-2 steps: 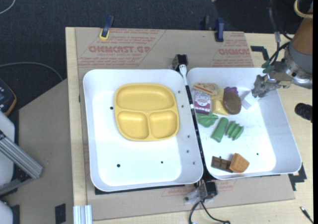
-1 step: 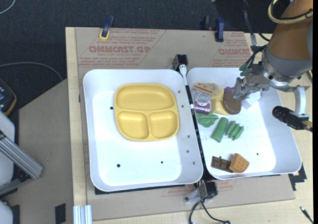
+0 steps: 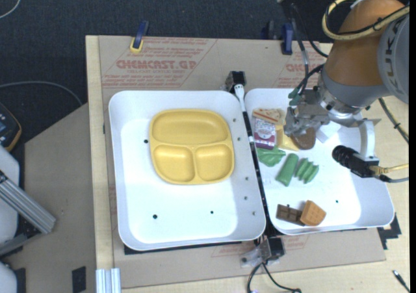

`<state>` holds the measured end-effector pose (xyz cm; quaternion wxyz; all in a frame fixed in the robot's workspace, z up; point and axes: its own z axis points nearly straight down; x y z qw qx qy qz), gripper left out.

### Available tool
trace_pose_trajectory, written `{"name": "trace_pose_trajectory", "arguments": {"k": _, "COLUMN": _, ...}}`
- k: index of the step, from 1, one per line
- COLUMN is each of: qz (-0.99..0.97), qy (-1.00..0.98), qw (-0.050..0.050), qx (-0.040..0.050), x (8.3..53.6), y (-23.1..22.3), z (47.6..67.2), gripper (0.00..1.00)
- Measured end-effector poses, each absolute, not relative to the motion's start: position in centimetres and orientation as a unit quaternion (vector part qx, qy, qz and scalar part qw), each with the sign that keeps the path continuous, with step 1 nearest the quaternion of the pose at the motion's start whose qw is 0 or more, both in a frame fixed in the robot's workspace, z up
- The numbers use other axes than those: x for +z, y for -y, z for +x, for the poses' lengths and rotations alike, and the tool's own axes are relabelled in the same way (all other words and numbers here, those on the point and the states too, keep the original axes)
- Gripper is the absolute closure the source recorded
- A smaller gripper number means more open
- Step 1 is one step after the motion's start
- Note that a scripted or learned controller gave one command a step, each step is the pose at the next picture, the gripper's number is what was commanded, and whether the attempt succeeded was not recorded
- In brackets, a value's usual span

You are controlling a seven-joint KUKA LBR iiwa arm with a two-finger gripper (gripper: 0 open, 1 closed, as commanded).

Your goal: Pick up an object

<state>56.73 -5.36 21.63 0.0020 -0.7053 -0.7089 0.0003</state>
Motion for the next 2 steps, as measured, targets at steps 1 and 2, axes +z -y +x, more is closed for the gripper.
{"name": "trace_pose_trajectory", "arguments": {"k": 1, "qz": -0.706, "qy": 0.709, "qw": -0.001, "qx": -0.0012, "x": 22.3, "y": 2.3, "z": 58.1, "gripper": 1.0}}
{"name": "trace_pose_trajectory", "arguments": {"k": 2, "qz": -0.707, "qy": 0.707, "qw": 0.002, "qx": 0.001, "x": 21.7, "y": 1.5, "z": 56.8, "gripper": 1.0}}
